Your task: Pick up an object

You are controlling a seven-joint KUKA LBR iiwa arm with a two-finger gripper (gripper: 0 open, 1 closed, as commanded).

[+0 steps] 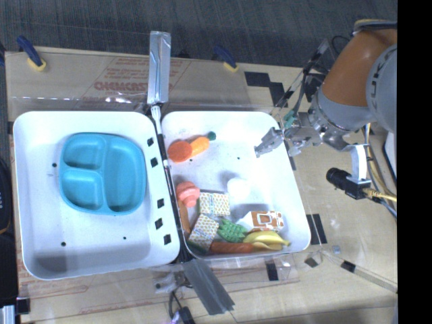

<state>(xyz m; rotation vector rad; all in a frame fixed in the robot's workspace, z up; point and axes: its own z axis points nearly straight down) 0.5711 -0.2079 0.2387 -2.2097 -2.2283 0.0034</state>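
Seemingly nothing is picked yet: the gripper (270, 142) hangs spread and empty at right-centre, above the right bin (287, 174), toys untouched

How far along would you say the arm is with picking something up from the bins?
Nothing looks done yet: the toys, such as the orange carrot, banana and white ball, all lie in the right bin. In hand: the gripper is above that bin's upper right corner, carrying nothing visible. Left: descending onto an object, closing on it and lifting it.
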